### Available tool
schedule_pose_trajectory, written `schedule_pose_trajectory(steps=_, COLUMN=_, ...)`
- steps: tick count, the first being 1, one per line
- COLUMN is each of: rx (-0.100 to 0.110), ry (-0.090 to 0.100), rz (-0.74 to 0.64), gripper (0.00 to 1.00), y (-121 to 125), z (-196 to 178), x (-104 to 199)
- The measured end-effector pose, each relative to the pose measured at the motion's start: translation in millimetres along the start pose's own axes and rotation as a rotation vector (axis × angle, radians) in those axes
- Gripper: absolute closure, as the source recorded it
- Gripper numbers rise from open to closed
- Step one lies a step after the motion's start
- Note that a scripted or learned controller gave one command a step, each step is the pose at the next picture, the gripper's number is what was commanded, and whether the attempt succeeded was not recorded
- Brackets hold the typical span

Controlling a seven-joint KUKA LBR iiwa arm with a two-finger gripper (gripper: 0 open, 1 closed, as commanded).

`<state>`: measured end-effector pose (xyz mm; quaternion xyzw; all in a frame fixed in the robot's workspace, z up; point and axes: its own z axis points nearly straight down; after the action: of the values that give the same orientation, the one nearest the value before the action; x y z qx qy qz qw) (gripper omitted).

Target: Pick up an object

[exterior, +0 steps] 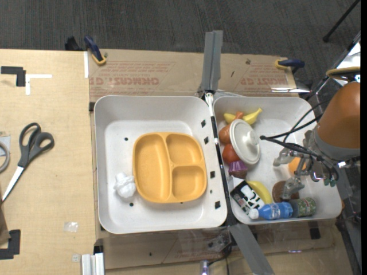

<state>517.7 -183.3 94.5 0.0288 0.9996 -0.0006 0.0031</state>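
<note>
Objects for picking lie crowded in the right bin (298, 103): a yellow banana toy (243, 117) at its far left corner, an orange pot with a silver lid (242, 140) just nearer, a small purple piece (237, 167) beneath it, then a black-and-white item (245, 197), a second yellow piece (262, 191), a blue bottle (275, 211) and a greenish can (304, 207) along the near wall. The pincer (291, 173) hangs low over the right-centre of this bin, beside a brownish round thing (282, 189); whether it is released or clenched I cannot tell, and nothing is plainly between its tips.

The left bin (109, 153) holds a yellow divided plate (170, 167) and a crumpled white wad (124, 184). Scissors (27, 148) lie on the surface well to the left.

To do this step well, I judge the arm should settle on one item with room around it, centre over it, and descend straight. The near-wall cluster is tight, so a sloppy approach would likely nudge neighbours or catch the bin's rim.
</note>
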Motion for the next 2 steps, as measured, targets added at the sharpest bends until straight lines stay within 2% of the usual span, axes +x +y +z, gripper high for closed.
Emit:
schedule_pose_trajectory(steps=1, rx=0.002, ry=-0.012, rz=0.102, gripper=0.0, y=11.5, z=-2.1, x=35.1)
schedule_pose_trajectory(steps=2, rx=0.001, ry=0.0, rz=-0.01, gripper=0.0, y=-1.3, z=-7.2, x=-44.6)
